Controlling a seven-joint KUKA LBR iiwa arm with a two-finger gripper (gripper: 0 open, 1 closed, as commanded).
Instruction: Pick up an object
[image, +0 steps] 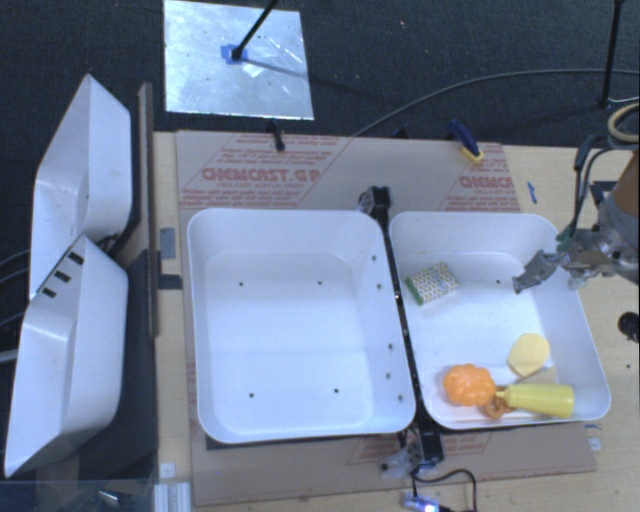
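Observation:
The right bin (480, 232) holds a small green speckled block (431, 283) near its left wall. At its front lie an orange lumpy toy (469, 384), a pale yellow disc (529, 353) and a yellow cylinder (538, 399), which touches the orange toy. My gripper (537, 270) hangs over the bin's right side, reaching in from the right edge. It is well right of the block and above the disc, and nothing shows in it.
The left bin (290, 230) sits beside the right one, with a black clip (377, 199) where they join. Two spare white bins (75, 270) lean at the far left. A metal plate (238, 58) lies behind the bench, and cables run at the upper right.

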